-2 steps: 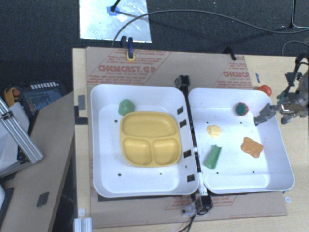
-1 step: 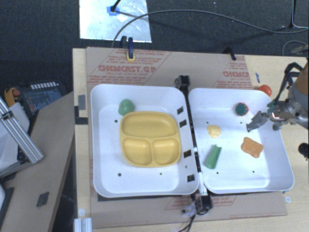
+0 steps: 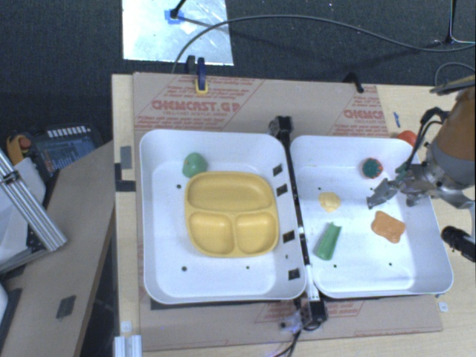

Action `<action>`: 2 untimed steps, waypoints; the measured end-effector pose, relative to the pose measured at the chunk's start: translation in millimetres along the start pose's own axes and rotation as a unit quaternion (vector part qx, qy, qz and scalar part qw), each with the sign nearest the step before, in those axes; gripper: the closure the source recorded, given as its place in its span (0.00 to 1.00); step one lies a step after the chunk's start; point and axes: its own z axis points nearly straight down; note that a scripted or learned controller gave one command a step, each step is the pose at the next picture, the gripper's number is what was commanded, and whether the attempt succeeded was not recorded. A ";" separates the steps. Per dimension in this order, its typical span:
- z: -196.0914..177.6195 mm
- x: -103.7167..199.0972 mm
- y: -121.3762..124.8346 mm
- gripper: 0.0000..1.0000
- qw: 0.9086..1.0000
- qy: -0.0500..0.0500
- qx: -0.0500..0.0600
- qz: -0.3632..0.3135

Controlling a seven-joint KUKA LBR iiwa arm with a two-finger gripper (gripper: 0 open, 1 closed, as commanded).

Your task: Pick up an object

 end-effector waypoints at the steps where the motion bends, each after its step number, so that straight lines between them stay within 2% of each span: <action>1: 43.7 -0.9 7.2 0.00 1.000 0.000 0.000 0.000; 2: 30.8 -1.5 8.0 1.00 1.000 -0.001 -0.003 0.000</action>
